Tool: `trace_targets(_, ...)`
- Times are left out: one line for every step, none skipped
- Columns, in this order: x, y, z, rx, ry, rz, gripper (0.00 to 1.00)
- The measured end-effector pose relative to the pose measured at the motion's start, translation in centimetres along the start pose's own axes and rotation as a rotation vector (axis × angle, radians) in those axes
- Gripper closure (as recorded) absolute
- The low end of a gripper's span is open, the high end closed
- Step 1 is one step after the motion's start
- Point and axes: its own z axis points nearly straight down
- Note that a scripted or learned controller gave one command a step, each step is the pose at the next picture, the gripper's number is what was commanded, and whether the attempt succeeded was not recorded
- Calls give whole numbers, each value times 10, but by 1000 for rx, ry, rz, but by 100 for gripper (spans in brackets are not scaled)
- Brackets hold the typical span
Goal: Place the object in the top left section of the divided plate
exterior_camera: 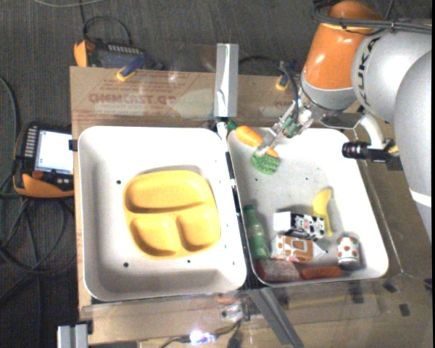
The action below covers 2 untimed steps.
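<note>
The gripper (274, 142) seemingly pinched the toy carrot (255, 142) (leafy end dangling); it needed carrying level, left to the yellow plate (172, 212).

1 fixed camera looks down at a slant on both white bins (94, 194), arm (391, 56) entering right.
</note>
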Motion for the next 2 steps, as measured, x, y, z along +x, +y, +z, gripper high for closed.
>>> trace_targets(80,1,0,-2,5,-63,100)
trace_targets(76,8,0,-3,2,-193,100)
